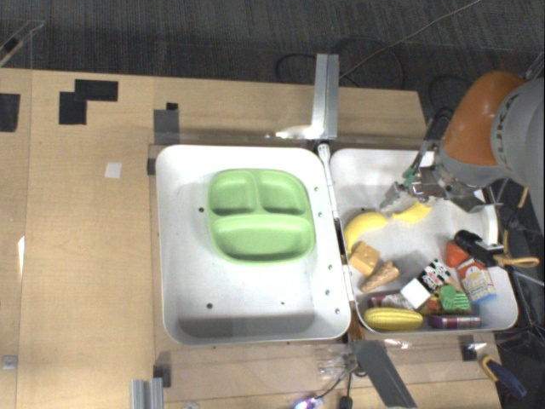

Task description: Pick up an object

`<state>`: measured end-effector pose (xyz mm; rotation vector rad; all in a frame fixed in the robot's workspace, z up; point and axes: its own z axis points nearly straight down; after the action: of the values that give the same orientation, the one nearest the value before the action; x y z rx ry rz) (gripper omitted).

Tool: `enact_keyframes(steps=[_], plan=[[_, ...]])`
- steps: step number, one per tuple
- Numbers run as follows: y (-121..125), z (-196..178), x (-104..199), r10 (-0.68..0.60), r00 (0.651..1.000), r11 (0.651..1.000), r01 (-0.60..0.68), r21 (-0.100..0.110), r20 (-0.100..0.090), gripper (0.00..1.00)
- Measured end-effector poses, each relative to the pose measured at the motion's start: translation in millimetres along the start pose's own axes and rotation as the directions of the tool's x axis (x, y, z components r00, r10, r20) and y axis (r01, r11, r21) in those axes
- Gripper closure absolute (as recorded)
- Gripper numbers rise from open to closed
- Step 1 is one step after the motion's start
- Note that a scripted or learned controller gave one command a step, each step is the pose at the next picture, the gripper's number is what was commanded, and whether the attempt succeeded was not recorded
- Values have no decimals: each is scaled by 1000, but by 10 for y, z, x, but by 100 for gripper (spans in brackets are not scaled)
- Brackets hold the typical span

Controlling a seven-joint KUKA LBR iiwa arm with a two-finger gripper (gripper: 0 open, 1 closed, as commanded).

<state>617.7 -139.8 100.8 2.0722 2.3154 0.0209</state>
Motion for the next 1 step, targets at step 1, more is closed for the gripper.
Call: enact_keyframes(steps=[1], plan=[[-331,-19,455,-244,970,970,244,-8,0,0]])
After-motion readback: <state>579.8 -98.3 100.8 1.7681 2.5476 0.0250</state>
